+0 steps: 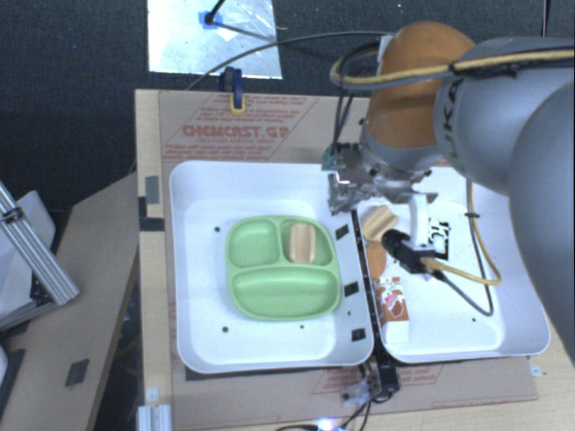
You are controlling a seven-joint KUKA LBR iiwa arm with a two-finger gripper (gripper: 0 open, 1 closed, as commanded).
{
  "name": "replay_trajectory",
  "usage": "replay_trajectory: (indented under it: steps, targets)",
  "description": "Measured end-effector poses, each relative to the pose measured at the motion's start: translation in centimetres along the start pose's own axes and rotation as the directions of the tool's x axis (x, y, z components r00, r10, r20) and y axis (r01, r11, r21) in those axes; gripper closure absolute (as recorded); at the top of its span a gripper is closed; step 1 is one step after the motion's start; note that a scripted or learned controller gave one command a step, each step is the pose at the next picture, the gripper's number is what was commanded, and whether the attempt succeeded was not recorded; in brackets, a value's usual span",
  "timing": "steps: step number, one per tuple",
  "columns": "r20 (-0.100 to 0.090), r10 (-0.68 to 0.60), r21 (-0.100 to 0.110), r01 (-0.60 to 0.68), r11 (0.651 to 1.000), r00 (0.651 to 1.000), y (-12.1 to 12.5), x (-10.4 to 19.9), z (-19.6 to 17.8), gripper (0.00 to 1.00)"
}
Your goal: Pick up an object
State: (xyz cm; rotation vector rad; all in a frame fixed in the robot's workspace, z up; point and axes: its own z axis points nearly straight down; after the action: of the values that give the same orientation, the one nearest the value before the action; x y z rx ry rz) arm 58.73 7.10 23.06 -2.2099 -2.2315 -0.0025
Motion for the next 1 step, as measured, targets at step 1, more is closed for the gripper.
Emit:
replay_trajectory:
  steps: [1]
  targets:
    - [0.001, 0.001, 0.002, -0.001, 1.000, 1.000, -2.31, 4.04, 0.77, 1.00]
